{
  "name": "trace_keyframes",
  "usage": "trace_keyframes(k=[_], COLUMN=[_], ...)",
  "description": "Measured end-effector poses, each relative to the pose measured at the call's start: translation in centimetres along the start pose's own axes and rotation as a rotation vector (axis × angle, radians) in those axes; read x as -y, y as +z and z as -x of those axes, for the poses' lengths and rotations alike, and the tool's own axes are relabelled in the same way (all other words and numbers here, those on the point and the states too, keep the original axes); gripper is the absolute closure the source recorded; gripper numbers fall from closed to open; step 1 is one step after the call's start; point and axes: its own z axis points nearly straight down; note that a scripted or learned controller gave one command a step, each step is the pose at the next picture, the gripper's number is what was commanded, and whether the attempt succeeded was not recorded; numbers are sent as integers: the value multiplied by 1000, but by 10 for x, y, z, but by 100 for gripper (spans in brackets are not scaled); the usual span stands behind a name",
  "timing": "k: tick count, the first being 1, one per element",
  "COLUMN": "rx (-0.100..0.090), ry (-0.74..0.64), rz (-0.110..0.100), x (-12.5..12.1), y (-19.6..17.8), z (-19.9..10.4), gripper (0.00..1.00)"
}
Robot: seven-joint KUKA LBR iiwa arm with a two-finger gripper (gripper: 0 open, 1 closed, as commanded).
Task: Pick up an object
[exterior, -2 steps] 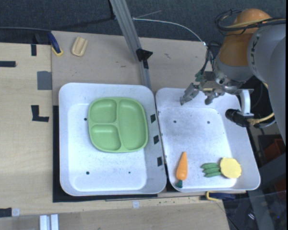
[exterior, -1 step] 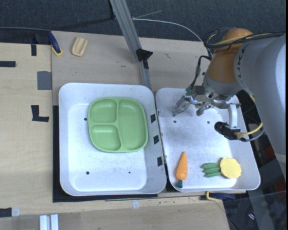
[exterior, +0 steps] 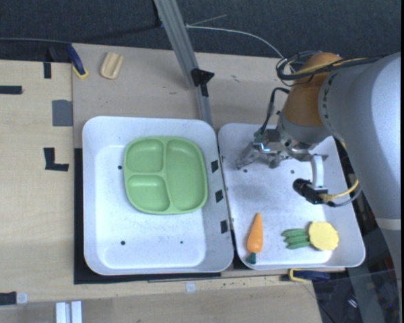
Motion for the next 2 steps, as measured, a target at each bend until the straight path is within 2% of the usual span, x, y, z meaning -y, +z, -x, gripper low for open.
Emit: trace_keyframes(k=[1,2], rx=[-2,-1], ry=[-1,1], rz=[-1,4], x=[0,4], y=[-11,-59], z=[-1,6], gripper=[100,100])
